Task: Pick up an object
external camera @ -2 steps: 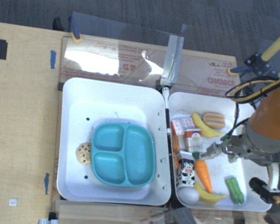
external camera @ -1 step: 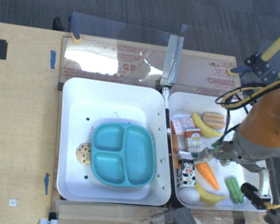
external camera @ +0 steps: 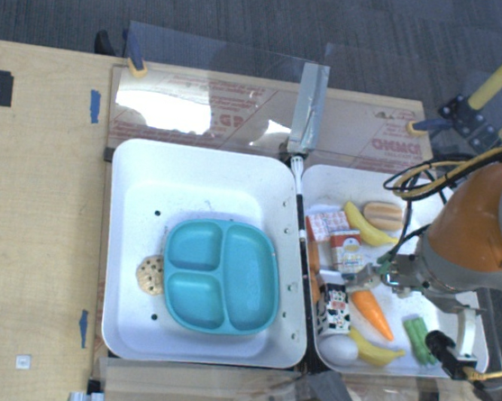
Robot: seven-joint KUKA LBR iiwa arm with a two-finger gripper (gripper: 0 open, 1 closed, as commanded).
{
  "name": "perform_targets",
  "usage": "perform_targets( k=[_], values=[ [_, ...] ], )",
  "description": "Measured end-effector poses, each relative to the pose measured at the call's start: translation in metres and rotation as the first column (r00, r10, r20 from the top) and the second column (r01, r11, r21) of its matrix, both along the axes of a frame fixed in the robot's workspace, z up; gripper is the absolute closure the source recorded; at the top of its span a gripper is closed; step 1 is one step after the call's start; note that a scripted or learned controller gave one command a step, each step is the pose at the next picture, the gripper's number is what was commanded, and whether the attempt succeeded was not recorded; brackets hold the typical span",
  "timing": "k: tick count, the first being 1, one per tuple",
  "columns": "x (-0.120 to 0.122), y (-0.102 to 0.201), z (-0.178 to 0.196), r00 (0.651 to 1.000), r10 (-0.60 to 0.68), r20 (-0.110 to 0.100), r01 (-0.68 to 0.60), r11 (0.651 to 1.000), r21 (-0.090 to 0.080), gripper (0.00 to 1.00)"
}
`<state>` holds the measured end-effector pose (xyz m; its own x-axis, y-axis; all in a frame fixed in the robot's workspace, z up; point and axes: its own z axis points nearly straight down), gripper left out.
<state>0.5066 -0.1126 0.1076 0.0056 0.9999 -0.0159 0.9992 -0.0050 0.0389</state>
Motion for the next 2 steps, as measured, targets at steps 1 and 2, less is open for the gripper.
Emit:
perform_targets(
  k=[1,2],
  values=[
    [0.003,0.003,0.011,1.0,0.002,0.01,-0.002,1.0,0.001,1.0],
    [0.003,0.046,0.125,0.968,-0.249,-0.037,0.25,0.968,0.016,1.0]
  ],
)
